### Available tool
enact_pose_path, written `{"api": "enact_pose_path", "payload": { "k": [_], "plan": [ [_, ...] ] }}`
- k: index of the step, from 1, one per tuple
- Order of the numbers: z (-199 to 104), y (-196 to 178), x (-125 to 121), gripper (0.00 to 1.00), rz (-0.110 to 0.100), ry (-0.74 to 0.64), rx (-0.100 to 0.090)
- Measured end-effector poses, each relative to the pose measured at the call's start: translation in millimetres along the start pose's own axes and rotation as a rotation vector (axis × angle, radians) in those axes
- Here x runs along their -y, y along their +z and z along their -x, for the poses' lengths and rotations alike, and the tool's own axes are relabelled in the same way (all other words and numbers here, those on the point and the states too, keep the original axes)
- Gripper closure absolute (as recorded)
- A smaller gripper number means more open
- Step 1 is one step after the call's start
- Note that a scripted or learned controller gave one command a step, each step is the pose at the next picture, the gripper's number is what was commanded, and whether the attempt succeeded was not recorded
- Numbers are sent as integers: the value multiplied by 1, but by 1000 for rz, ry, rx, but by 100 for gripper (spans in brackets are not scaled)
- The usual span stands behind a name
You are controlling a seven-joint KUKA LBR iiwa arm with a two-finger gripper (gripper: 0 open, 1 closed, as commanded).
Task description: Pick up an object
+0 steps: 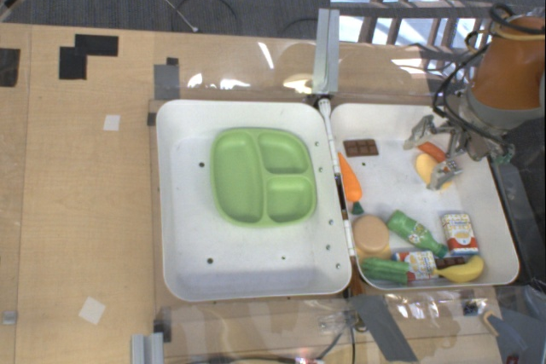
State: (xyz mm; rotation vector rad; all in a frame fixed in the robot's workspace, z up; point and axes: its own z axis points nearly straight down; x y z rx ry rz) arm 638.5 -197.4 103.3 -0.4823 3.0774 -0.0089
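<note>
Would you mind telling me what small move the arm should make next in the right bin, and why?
Probably a short straight descent. The two-finger gripper hangs in the shallow white right bin, right over a small yellow rounded toy with a red piece beside it. Its fingers look spread around the toy, and nothing is visibly held yet, so lowering before closing seems the sensible step.

The light wooden bench (77, 209) carries two shallow white bins side by side. The left bin (183, 260) sits near the middle; the right bin (503, 256) touches it along one edge. Black patches (85, 54) mark the bench's far left.
</note>
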Motion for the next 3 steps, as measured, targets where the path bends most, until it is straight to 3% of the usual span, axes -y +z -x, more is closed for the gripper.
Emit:
{"api": "enact_pose_path", "payload": {
  "k": [1, 2, 3],
  "plan": [
    [16, 15, -3, 0, 4, 176, -14],
    [6, 15, 6, 0, 4, 192, -15],
    [18, 16, -21, 0, 6, 161, -16]
  ]
}}
